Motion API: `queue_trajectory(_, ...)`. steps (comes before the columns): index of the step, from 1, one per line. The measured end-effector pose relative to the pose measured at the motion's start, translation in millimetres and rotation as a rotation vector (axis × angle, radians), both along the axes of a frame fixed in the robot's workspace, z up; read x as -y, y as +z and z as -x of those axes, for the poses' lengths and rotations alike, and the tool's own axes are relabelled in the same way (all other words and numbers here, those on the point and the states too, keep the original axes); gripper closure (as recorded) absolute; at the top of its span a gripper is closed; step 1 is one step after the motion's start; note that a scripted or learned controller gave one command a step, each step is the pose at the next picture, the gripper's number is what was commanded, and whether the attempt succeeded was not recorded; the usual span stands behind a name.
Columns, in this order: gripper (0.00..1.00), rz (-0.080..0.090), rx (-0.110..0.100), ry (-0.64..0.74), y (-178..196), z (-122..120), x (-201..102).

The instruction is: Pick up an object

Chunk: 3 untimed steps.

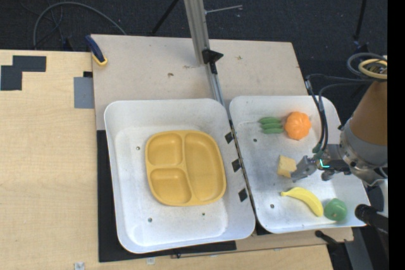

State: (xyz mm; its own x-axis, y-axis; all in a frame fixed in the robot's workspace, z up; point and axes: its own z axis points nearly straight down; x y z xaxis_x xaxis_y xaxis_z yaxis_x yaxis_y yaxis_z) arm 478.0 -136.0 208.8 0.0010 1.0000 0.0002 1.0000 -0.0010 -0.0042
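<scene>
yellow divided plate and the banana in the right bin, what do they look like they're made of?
Yellow plate: looks like moulded plastic, matte to satin; uniform colour, rounded compartment ridges, soft highlights. Banana: probably plastic or rubber toy fruit; flat, even yellow with a smooth surface and no spotting. The view is too coarse to tell hard from soft.

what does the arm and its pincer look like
The arm is grey with a broad orange band above the wrist. A black cable loops along it. The pincer is small, dark grey metal, with a tiny teal light beside it.
</scene>
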Motion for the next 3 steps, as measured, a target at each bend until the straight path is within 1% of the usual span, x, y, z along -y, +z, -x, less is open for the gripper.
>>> queue_trajectory(1, 0.0, 0.0, 0.002, 0.0, 1.0, -0.6, 0.1)
queue_trajectory(2, 0.0, -0.003, -0.004, 0.002, -50.6, -5.4, -9.4)
queue_trajectory(3, 0.0, 0.002, 0.004, 0.0, -112.6, -7.8, -6.5)
